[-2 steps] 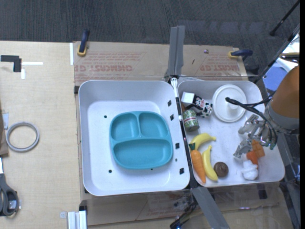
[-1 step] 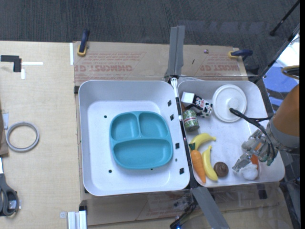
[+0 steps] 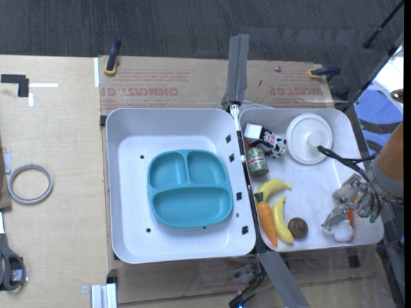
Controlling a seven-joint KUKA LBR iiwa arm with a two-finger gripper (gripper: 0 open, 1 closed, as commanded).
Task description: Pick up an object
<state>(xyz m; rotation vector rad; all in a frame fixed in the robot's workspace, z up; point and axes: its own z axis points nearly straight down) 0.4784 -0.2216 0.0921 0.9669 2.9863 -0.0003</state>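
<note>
The right bin [image 3: 359, 140] holds several small objects. My gripper [image 3: 343, 209] hangs low over its front right corner, reaching in from the right. Just below it lies a small white object [image 3: 343, 233] with a bit of orange-red beside it; whether they touch is unclear. To the left sit a brown round piece [image 3: 297, 226], two yellow bananas [image 3: 277, 204] and an orange carrot [image 3: 266, 223]. A green can [image 3: 257, 162], a black-and-white cow toy [image 3: 276, 144] and a white cube [image 3: 253, 132] lie near the back left. A white round dish [image 3: 309, 138] stands at the back.
The left bin [image 3: 122, 172] holds a teal divided plate [image 3: 190, 188]. A black cable [image 3: 340, 158] runs from the dish area to the arm. On the bench at the left lie a grey ring [image 3: 28, 183] and scissors [image 3: 11, 269].
</note>
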